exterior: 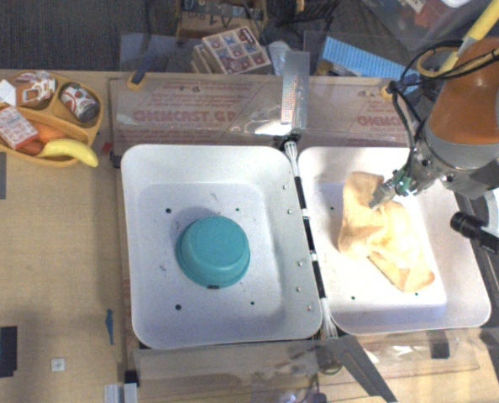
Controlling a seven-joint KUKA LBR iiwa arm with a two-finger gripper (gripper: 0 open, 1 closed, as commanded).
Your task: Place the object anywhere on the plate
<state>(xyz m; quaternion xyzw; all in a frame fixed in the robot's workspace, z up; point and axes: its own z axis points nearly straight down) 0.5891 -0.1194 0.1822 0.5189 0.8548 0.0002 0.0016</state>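
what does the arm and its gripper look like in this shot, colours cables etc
The arm has a broad, rounded orange band above a grey wrist section. Black cables loop beside it on the left, and a yellow tube runs up towards the top right corner. A dark fitting juts out on its lower right. The gripper is small and slender, grey metal with dark parts and a touch of green.

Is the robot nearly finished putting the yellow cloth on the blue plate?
Not yet. The crumpled yellow cloth lies in the right white bin. The pincer is down at the cloth's top edge, so grabbing looks underway. Still left: lifting it over to the round teal plate in the left white bin.
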